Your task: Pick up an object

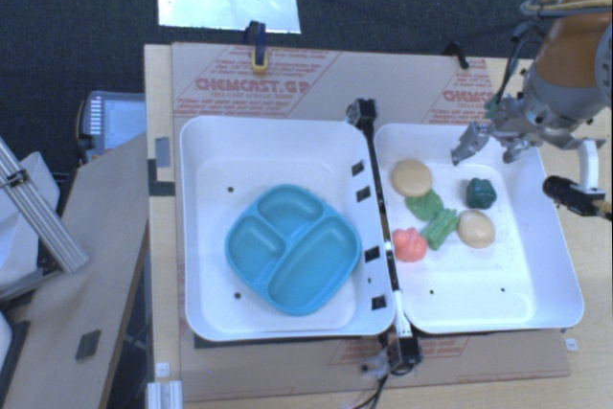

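1. A wooden bench (163,206) is seen from above at a slant, bearing two shallow white bins side by side on a sheet of printed cardboard (287,77).
2. The left bin (206,148) holds a blue divided plate (290,247) with three compartments, lying flat a little toward the bin's near right part.
3. The right bin (536,283) holds a loose cluster of toy food items in its far half.
4. A round tan item (412,177), like a bun or cookie, lies farthest to the left and back of the cluster.
5. Just in front of it are two green pieces: a leafy one (423,204) touching the tan item's near edge, and a ribbed one (441,227) just beyond it.
6. A pink-orange item (410,245) lies near the bin's left wall, beside the ribbed green piece.
7. A pale cream ball (476,227) sits to the right of the ribbed green piece, and a dark teal lump (481,193) sits just behind the ball.
8. The grey arm with its orange band (575,53) reaches in from the right, over the far right corner of the right bin.
9. The gripper (488,146) hangs above the bin's far edge, near the teal lump and apart from it.
10. Its fingers look spread, with one pale fingertip (467,147) pointing down and left; nothing is seen between them.
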### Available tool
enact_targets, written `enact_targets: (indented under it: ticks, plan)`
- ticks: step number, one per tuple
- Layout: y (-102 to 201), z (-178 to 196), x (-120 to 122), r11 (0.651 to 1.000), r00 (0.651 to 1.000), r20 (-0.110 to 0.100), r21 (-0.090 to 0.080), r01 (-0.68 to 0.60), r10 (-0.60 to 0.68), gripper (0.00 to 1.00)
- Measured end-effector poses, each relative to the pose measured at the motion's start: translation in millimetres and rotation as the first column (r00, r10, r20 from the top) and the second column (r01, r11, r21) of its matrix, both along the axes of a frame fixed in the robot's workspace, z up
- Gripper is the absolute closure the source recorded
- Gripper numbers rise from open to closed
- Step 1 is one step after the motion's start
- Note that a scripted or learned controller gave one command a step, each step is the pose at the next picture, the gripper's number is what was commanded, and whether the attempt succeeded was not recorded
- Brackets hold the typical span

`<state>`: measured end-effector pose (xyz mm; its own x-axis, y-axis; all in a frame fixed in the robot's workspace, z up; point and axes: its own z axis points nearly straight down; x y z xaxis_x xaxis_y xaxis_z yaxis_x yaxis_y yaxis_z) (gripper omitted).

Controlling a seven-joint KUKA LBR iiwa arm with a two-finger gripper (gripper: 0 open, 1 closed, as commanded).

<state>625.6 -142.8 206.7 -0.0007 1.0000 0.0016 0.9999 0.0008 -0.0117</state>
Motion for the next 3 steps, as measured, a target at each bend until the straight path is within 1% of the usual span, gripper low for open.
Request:
enact_targets:
  ticks: [1, 2, 3]
  plan:
    - [0, 9, 3, 1.000, 1.000, 0.013, -0.002, -0.002, 0.002, 0.00]
    - [3, -43, -7, 1.000, 1.000, 0.011, -0.002, -0.001, 0.001, 0.00]
    - [2, -85, -3, 1.000, 1.000, 0.011, -0.002, 0.000, 0.000, 0.00]
